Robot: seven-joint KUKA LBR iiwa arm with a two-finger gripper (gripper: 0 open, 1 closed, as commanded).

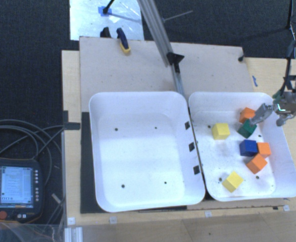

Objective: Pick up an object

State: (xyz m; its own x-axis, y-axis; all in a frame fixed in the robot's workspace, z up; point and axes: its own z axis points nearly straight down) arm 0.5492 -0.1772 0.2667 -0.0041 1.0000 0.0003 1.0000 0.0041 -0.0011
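While reaching in from the right edge, low over the right bin (284, 150), wrist held near the bin's far right rim. Seen mostly as wrist hardware at the frame edge, with a grey finger slanting down and left toward the blocks. Hand (261, 114) tipped toward the cluster at the bin's upper right; spread of the fingers too blurred to tell, and nothing visibly pinched.

Resting on the tan bench (138, 69), side by side: left bin (102, 135), bare white with a few dark specks, and right bin carrying all the blocks. Leaning across the bench from the top, a long grey pole (155, 21), ending between the two bins. Sitting at the lower left, off the bench, a control pendant (13, 188) with its cables.

Lying right at the fingertip: green block (247, 130), just below and left of it, touching or nearly so. Just above that, an orange block (247, 113), beside the finger. Farther down: blue block (248, 147), with a second orange block (264, 148) against its right side and a third orange block (256, 163) just below. Well left of the hand, a yellow block (220, 130); nearest the front rim, another yellow block (233, 181).
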